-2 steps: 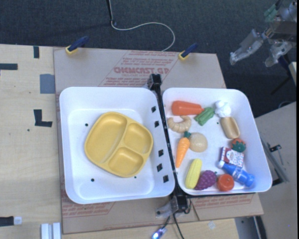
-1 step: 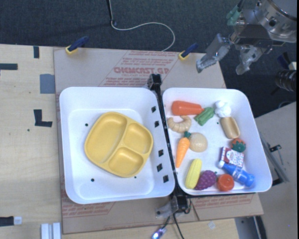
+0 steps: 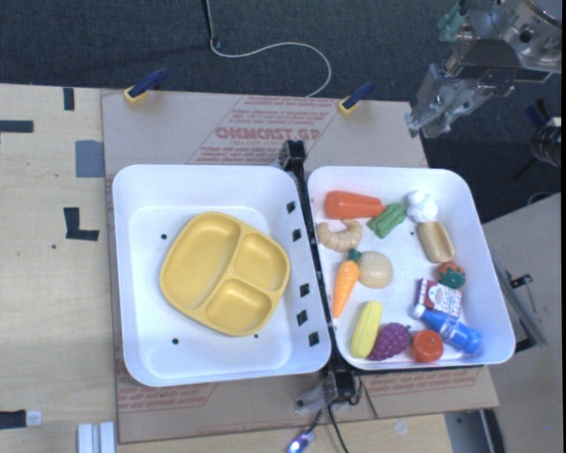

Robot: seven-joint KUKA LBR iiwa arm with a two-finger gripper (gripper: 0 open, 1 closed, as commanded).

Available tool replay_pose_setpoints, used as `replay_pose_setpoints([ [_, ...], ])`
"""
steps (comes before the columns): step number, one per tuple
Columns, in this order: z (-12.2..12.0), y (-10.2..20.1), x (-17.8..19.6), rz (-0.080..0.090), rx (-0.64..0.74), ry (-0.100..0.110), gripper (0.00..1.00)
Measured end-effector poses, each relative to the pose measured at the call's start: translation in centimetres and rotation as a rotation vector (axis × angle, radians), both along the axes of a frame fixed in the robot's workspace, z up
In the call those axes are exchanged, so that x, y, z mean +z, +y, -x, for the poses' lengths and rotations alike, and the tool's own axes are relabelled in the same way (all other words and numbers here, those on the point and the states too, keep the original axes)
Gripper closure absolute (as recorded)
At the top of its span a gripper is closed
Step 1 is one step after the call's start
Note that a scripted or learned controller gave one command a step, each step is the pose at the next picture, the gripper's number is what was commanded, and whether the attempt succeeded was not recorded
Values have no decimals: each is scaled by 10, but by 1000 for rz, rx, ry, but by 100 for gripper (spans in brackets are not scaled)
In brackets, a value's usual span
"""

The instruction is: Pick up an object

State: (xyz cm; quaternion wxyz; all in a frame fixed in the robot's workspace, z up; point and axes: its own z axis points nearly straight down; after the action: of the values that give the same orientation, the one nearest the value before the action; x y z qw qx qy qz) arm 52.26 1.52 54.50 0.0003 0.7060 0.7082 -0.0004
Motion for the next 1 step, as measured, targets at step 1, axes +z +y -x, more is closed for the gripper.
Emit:
replay_pose_setpoints([
  [1,42,62,-133,0,4,18,100],
])
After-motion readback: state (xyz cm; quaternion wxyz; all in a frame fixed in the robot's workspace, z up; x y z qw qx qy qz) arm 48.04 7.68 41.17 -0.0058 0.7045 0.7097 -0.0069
